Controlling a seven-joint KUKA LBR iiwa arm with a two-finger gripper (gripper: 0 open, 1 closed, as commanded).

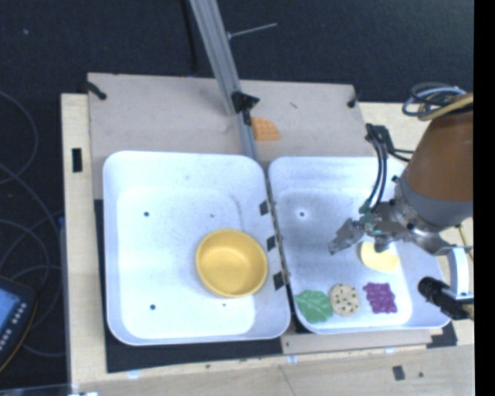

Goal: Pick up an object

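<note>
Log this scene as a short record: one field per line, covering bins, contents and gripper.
left bin: holds a yellow bowl, upright
right bin: green piece, cookie and purple piece in a row along the near wall; pale yellow piece behind them
gripper: over the right bin, beside the pale yellow piece
held: nothing visible

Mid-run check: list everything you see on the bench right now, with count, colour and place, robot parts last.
bins: 2, white, side by side on the bench
bowl: 1, yellow, left bin, near its right wall
leaf-shaped piece: 1, green, right bin, front edge
cookie: 1, tan with dark chips, right bin, between the green and purple items
grape-like piece: 1, purple, right bin, front right
round piece: 1, pale yellow, right bin, just below the gripper
orange block: 1, behind the bins
arm: 1, orange band, over the right bin
gripper: 1, grey, over the right bin
</note>
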